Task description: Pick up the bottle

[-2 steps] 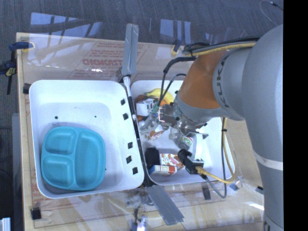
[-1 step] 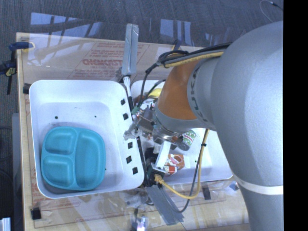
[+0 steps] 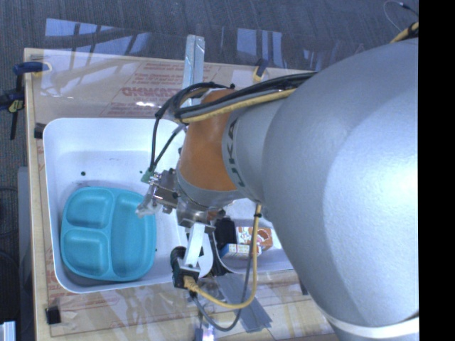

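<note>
A small object with a white and red label and a brown end (image 3: 250, 239), probably the bottle, lies in the right bin (image 3: 274, 263), mostly hidden under the arm. A dark piece (image 3: 225, 233) sits just left of it; whether it belongs to the bottle I cannot tell. My gripper (image 3: 155, 196) hangs below the orange wrist band, over the right edge of the left bin (image 3: 53, 144), beside the teal tray. It is apart from the labelled object, to that object's left. Nothing shows in the gripper.
A teal divided tray (image 3: 106, 233) fills the front of the left bin. The grey arm covers most of the right bin. Strips of grey tape (image 3: 245, 311) lie on the bench front. A blue clamp (image 3: 28, 68) grips the bench's far left corner.
</note>
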